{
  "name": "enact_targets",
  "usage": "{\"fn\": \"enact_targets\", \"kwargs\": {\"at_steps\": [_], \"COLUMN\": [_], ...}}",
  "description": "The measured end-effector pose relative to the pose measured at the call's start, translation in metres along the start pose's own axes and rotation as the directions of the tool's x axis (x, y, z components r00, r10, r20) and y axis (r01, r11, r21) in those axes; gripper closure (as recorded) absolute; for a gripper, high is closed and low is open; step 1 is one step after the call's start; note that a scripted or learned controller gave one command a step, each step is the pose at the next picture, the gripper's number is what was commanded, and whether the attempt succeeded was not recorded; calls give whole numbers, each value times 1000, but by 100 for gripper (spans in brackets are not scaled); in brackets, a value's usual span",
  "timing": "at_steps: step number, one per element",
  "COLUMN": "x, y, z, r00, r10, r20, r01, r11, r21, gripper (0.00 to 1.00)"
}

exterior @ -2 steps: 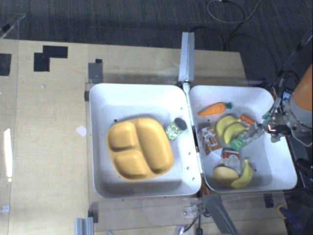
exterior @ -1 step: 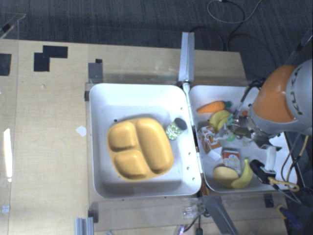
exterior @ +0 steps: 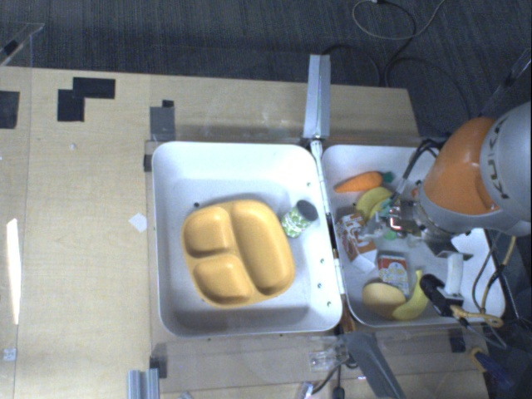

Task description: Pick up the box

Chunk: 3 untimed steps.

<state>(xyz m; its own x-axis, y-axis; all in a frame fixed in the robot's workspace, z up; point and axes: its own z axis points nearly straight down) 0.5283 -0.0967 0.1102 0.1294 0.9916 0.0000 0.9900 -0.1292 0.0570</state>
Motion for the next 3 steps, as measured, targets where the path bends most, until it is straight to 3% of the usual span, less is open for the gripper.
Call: {"fn": "enact_targets", "kwargs": {"at_steps": [1,2,3], "x": [-23,-8,6], "y": [-16,-19,28], "z": [0,-1,-6], "r00": [1000,999,970], "r10": [-13,-34,243], "r20": [6,12,12], "r01": [14,34,-243], "r11": [1000,999,969], "r21": [-20,-23,49], "gripper": [0,0,0]}}
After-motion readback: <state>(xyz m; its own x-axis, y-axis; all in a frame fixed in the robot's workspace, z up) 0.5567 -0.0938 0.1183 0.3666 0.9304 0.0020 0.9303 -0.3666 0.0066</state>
